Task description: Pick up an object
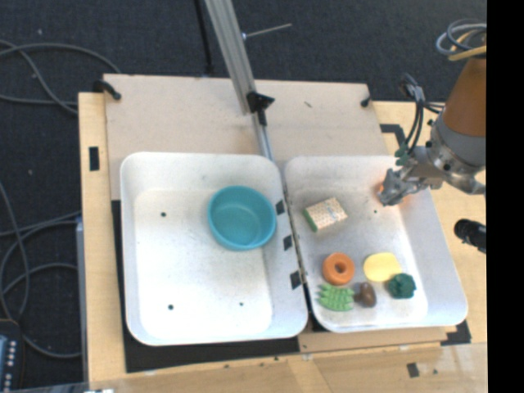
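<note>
Camera view: no pick yet, every candidate lies loose in the bins. Right white bin (pixel 426 219) holds a beige waffle-patterned block (pixel 325 214) near its middle-left, plus a cluster at the front — orange ring-shaped toy (pixel 338 268), flat yellow oval piece (pixel 381 265), dark green knobbly lump (pixel 401 286), light green ridged leaf-like piece (pixel 334 298) and a small brown rounded object (pixel 366 295) touching or just beside each other. Left white bin (pixel 139 219) has one teal plastic bowl (pixel 241 217), upright, near its back-right. So all of the task is left: choose, descend, close, lift.

Arm comes in from the right; orange band and grey wrist sit over the right bin's back-right corner, gripper (pixel 391 188) pointing down-left over that corner. Nothing seen in it — can't tell whether it's spread or closed at this resolution. Nearest item is the beige block, apart from it to the left; cluster is well apart toward the front of the worktop (pixel 94 244).
</note>
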Robot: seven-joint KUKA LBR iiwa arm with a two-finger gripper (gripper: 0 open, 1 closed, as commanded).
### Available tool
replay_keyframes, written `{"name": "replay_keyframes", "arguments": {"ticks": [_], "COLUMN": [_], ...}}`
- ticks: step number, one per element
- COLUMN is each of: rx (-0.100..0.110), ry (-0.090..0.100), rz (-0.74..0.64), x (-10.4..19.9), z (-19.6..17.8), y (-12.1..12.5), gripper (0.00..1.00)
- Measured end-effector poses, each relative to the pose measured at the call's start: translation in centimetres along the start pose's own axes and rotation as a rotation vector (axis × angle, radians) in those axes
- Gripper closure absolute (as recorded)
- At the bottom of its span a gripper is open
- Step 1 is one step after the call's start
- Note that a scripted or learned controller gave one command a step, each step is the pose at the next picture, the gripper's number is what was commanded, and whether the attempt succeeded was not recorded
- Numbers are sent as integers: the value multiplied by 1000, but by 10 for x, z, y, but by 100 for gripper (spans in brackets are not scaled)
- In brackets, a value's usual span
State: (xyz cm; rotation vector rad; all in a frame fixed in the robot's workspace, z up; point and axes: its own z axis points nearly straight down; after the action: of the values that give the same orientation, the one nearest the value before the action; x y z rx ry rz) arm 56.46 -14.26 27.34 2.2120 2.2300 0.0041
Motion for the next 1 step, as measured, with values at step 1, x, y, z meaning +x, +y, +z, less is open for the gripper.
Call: {"name": "replay_keyframes", "arguments": {"ticks": [1], "rx": [1], "ry": [0], "rz": [0], "x": [54], "z": [-5], "y": [-3], "gripper": [100]}}
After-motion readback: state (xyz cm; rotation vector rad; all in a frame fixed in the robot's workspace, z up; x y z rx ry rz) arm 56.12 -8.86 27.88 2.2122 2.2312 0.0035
